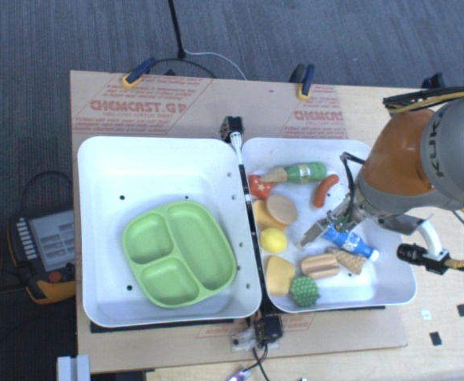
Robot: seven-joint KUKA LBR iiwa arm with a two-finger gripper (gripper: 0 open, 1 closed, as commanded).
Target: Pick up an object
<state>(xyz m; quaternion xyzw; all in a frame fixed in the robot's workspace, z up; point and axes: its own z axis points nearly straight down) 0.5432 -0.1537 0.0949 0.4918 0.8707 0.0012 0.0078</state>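
Observation:
The right bin (391,292) holds several toy foods: a green bottle (303,171), a red sausage (326,190), a tan round piece (281,209), a lemon (273,240), a hot dog (319,266), a broccoli (303,290) and a blue packet (353,244). My gripper (326,227) hangs low over the middle of this bin. It is just left of the blue packet and right of the lemon. The wrist's orange band (399,161) sits above it and covers part of the bin's right side. Whether the packet is gripped is unclear.
The left bin (105,173) holds a green divided plate (180,252). A red and orange piece (258,186) lies by the wall between the bins. A yellow wedge (278,275) and a waffle cone (351,262) lie near the front of the right bin. Clamps (303,82) hold the bench's far edge.

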